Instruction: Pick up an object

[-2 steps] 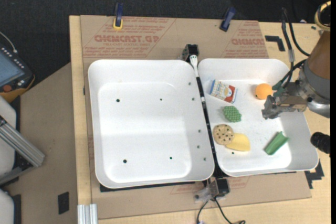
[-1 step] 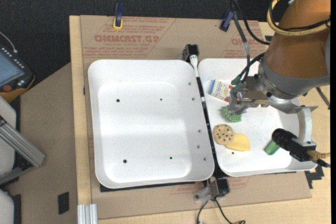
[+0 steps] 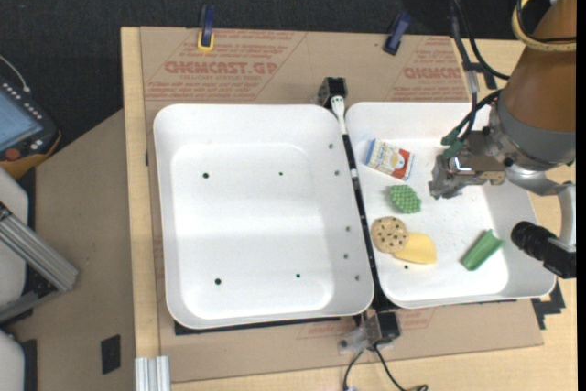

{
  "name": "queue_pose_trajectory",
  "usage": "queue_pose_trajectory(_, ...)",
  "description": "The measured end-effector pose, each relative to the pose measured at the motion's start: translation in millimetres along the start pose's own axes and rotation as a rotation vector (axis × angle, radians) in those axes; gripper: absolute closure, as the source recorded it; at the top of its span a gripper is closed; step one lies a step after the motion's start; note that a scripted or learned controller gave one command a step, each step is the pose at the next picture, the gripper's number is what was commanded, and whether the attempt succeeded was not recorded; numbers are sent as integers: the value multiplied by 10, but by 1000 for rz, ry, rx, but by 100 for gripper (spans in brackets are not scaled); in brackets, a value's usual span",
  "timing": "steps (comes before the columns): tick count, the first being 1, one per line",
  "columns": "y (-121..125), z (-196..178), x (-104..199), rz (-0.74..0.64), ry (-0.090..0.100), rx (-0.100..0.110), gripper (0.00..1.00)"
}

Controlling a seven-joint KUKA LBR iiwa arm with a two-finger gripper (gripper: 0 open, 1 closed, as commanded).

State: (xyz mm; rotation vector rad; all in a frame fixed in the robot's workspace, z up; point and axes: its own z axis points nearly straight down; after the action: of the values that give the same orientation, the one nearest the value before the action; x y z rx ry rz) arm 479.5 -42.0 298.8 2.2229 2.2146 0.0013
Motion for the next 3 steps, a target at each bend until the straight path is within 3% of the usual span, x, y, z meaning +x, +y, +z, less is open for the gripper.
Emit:
queue_pose_trajectory(1, -7, 126, -575, 3, 0, 5, 100)
queue_pose_trajectory(2, 10, -238, 200, -13, 3, -3, 100)
queue_pose_trajectory(3, 1, -283, -378, 1, -1, 0, 100)
